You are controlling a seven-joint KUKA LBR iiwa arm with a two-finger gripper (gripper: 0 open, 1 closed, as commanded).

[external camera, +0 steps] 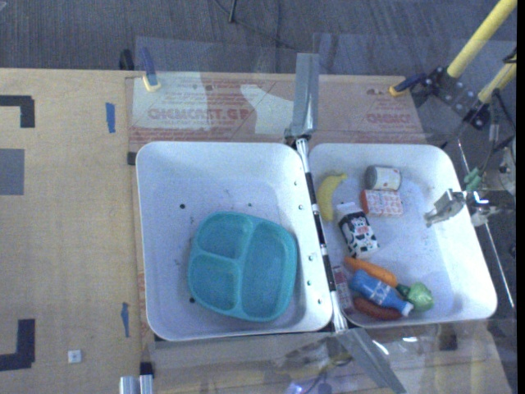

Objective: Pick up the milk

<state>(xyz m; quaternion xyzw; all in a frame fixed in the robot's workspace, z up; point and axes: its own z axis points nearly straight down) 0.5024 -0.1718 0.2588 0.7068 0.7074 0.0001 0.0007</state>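
Plainly, the milk [358,233], a small carton with black and white cow patches, lay in my right bin [456,261] near its left wall, just below the banana [330,195] and above the carrot [371,270]. My pincer [445,208] hung over the same bin's right side, well apart from the carton, with nothing between its fingers; how wide they stood I could not tell. A teal tray [243,266] sat in the left bin [164,187].
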